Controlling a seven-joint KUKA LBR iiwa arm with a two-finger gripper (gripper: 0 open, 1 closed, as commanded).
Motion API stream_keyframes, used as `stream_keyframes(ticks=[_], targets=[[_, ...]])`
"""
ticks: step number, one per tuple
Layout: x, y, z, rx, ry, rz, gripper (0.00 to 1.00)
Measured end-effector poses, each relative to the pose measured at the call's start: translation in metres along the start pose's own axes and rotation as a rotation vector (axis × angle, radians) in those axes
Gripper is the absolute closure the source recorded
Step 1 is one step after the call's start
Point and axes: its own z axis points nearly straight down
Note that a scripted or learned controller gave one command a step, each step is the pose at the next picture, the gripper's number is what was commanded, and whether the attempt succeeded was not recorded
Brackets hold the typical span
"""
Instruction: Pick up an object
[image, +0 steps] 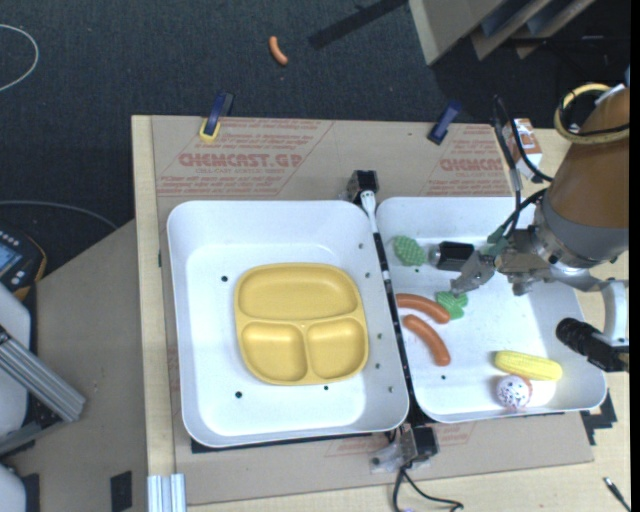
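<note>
The small green toy (452, 303) lies mid right bin (560, 400), touching the upper of 2 orange sausages (423, 307). Your jaws (468, 279) hang just above it; whether apart or together, you cannot tell. Come straight down, centred on the green piece, clear of that sausage, and close before lifting.

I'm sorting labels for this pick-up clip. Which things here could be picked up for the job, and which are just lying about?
Job: the gripper; in the right bin, two sausages, green broccoli piece, green piece by the gripper, corn cob, speckled ball.

Lying about: yellow divided plate in the left bin, blue clamps, orange piece on the floor.
</note>
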Motion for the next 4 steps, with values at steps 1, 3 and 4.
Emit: stream_keyframes(ticks=[1,3,4], targets=[[-0.003,-0.001,0.063,0.009,0.002,0.001,0.00],[-0.002,0.009,0.138,-0.015,0.000,0.002,0.00],[-0.003,0.011,0.126,-0.022,-0.003,0.003,1.00]])
